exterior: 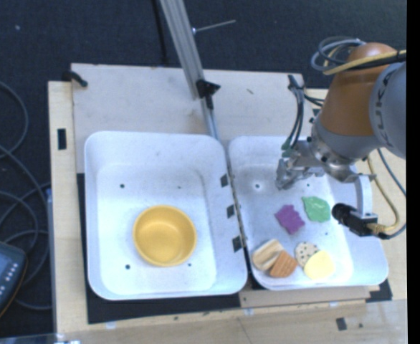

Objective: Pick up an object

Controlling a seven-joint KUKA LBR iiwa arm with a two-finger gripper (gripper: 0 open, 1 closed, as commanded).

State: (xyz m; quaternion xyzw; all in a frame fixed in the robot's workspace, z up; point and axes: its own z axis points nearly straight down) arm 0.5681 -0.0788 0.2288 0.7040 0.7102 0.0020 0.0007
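Hovering over the right bin [264,156], gripper [287,175] sits above-left of purple block [290,218]; green piece [316,208] just right. Finger state: cannot tell.

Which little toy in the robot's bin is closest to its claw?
The purple block. It lies just below the gripper, nearer than the green piece; the tan, spotted and yellow ones lie farther down.

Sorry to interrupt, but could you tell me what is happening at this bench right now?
The arm's gripper hangs over the right bin, above bare floor at its upper part, with nothing seen in it. The purple piece, green piece and others lie nearer the front. A yellow bowl sits in the left bin.
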